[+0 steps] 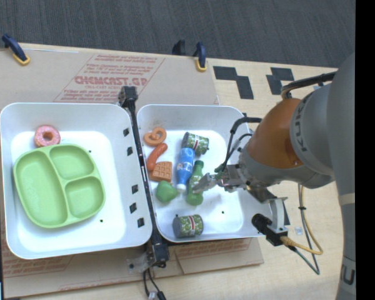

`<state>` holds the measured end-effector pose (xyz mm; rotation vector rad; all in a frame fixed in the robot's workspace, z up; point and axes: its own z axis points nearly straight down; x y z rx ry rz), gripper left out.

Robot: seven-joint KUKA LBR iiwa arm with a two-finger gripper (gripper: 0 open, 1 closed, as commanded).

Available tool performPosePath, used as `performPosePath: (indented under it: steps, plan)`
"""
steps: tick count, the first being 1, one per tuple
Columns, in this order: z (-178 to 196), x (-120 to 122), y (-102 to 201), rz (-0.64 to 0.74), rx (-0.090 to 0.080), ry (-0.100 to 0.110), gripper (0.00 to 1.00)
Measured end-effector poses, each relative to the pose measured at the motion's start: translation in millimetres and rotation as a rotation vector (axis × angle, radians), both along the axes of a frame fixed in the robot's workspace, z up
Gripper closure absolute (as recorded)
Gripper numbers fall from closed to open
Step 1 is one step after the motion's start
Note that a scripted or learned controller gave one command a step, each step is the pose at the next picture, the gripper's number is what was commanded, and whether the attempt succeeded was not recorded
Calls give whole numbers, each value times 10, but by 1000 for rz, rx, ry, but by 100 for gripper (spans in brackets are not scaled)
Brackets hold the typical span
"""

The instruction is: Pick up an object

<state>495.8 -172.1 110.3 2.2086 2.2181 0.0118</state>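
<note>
Fingers [203, 183] low in right bin [234, 114], pinching green bottle [196, 181]; blue bottle [185, 164] just left. Grasp apparently made, lift not yet done.

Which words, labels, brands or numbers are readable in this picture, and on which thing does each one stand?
"CHEMCAST GP": large red print on the brown cardboard sheet behind the bins; this is my best reading.
Smaller red lines above and below it on the same sheet: too blurred to read.
Label on the blue bottle in the right bin: too small to read.
Labels on the two green cans: too small to read.
</note>
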Motion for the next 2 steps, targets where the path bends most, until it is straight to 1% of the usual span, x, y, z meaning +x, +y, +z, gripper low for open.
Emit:
performPosePath:
  steps: [1,2]
  plan:
    - [-189,374,343,4,3,17,0]
    - [-88,378,340,7,3,17,100]
